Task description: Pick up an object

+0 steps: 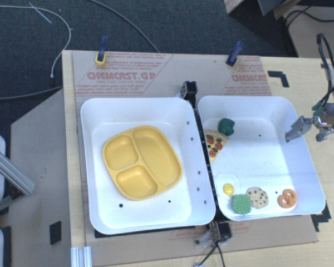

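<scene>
Fingers of the gripper (pixel 309 125) sat at the right rim of the right bin (pixel 267 107), but whether they were spread or pressed together could not be told; nothing showed between them. One grey finger (pixel 296 129) pointed down-left over the bin's right wall, above bare white floor.

That bare floor took up the middle and right of the right bin, with the objects lying along its edges. A dark green piece (pixel 226 127) lay near the upper left, and a pizza slice (pixel 214 142) lay against the left wall just below it. Along the lower edge lay a fried egg (pixel 228 189), a green ball (pixel 241 204), a cookie (pixel 257 196) touching the ball, and a pretzel (pixel 287 198) apart to the right.

In the left bin (pixel 94 115), a yellow divided plate (pixel 142 161) lay tilted in the middle, with white floor open all round it. Two blue clamps (pixel 102 51) held the board's far edge.
</scene>
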`<state>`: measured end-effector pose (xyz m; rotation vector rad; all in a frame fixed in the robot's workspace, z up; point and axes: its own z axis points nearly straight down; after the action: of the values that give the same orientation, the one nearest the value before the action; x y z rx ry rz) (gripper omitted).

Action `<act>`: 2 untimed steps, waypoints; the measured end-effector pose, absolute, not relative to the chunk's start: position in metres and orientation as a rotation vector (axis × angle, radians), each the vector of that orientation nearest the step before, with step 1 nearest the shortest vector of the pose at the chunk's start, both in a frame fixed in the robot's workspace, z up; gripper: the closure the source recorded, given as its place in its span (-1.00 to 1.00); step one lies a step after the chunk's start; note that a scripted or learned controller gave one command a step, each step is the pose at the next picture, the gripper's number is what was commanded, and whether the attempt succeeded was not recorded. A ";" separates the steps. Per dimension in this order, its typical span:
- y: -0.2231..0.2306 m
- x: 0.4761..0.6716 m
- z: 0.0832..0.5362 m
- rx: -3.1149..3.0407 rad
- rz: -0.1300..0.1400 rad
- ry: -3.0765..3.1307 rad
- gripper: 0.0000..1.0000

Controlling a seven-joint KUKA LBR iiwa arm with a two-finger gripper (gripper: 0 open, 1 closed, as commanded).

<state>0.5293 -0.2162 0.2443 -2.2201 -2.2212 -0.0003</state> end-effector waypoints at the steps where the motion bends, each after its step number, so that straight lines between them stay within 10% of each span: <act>1: -0.216 0.529 0.244 -2.220 0.000 -2.221 -1.00; 2: -0.210 0.526 0.200 -2.216 0.002 -2.218 -1.00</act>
<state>0.5264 -0.2101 0.2004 -2.2165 -2.2175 0.0024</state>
